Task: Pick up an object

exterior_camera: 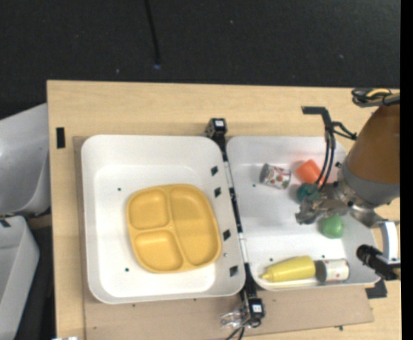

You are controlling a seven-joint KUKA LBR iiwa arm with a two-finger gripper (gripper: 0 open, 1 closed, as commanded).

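I see the bench point(121, 105) filling most of the view, pale wood, with two white bins on it side by side. The left bin point(107, 168) takes the nine o'clock half and holds a yellow plate point(173, 227) with three compartments, lying flat near the bin's middle. The right bin point(263, 239) sits at three o'clock, touching the left one along a shared edge with black clips. The arm point(377, 154) comes in from three o'clock, its orange band over the bin's far right side and the grey wrist below it. My gripper point(312, 207) reaches toward nine o'clock from the wrist, low over the right bin's middle. I cannot tell from this angle whether it is spread or pressed together, and I see nothing clearly between its tips. A yellow bottle point(291, 269) with a white cap lies on its side along the six o'clock wall of the right bin. A small can point(275, 176) lies at about eleven o'clock from the gripper. An orange block point(307, 170) sits at twelve o'clock from the gripper, a teal piece point(306, 191) just beside the gripper on that side, and a green ball point(331, 226) at five o'clock, close under the wrist.
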